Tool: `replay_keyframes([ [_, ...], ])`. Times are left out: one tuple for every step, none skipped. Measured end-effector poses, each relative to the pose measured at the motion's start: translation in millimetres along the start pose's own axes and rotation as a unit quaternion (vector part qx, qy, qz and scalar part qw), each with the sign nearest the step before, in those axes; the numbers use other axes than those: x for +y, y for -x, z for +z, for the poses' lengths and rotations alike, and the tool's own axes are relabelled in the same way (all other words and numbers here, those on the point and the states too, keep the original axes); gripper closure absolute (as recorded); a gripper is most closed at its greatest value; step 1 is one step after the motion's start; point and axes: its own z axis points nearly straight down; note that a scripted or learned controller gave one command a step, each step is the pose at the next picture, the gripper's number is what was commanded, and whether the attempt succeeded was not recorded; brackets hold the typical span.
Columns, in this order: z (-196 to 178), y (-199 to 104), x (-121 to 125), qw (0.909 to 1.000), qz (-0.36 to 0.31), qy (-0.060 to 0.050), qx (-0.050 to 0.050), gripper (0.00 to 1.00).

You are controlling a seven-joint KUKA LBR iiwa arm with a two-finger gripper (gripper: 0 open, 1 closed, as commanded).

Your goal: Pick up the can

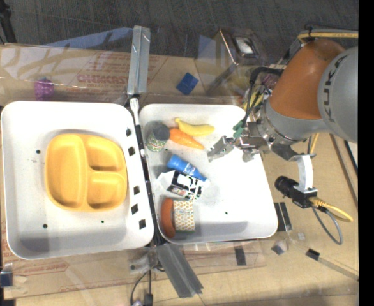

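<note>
Hovering: gripper (220, 146) in upper middle of right bin (251, 199), fingers a little apart, holding nothing | can (156, 136) stands in that bin's upper left corner, beside carrot (186, 138) and banana (195, 129) | yellow tray (85, 169) in left bin (21, 190)

Arm (337, 88): grey casing, smooth rounded shells, dark lettering partly visible on upper link. Broad orange band (305, 75) above wrist, glossy, bulbous. Wrist section grey, cylindrical. Thin yellow and green cables (256, 97) bunched beside wrist. Tool (228, 144): small metallic grey assembly, angular brackets, silver finger parts, dark fittings; finer detail too small to make out.
</note>
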Motion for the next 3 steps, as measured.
replay_keyframes([
  [131, -39, 37, 0.9986, 0.053, 0.002, 0.000, 0.00],
  [142, -71, 70, 0.9999, 0.011, 0.002, 0.000, 0.00],
  [59, -5, 121, 0.9999, -0.016, 0.003, -0.001, 0.00],
])
